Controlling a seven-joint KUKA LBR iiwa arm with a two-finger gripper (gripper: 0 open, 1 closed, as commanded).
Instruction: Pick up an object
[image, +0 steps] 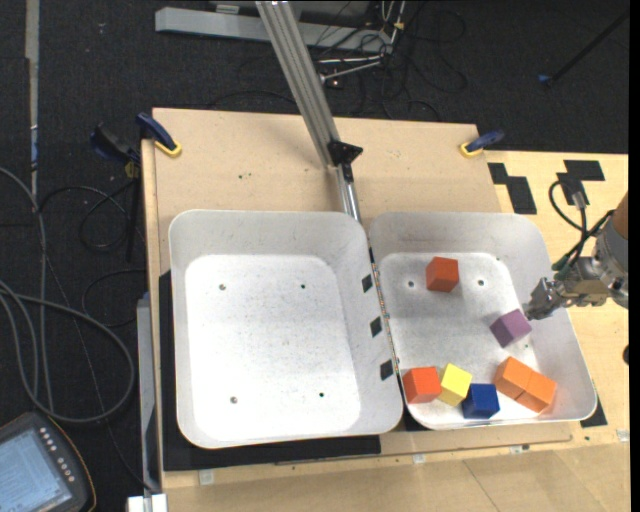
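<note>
Gripper (543, 300): just beside the purple block (511, 326), at the right bin's (560, 330) edge.
Grip: I cannot tell.
Do well: go straight down over the block, then squeeze.

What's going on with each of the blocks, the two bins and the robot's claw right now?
Gripper: low over the right bin's right side, next to the purple block.
Purple block: tilted, lying in the bin.
Lone orange cube: sitting apart, near the bin's back.
Front orange cube, yellow cube, blue cube: clustered at the front.
Large orange block: front right corner.
Right bin: holds all blocks.
Left bin: nothing in it.
</note>
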